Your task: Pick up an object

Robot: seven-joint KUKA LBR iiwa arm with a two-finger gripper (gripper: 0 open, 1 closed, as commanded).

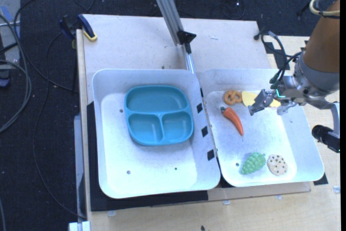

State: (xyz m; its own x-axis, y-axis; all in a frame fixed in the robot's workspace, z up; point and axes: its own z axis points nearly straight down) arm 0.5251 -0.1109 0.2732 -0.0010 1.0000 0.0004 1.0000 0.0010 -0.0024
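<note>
Blue and divided into three sections, a plate (159,115) is lying in the left bin (108,170). No writing is showing that can be read. Both bins are sitting on a pale wooden surface (135,40), with black floor and loose cables (38,2) around it. In the right bin (303,165) a pretzel (232,97), an orange carrot (234,119), a yellow piece (250,98), a green bumpy toy (252,163) and a cookie (277,164) are lying. The gripper (272,102) is hovering above the yellow piece with fingers spread wide, holding nothing.
</note>
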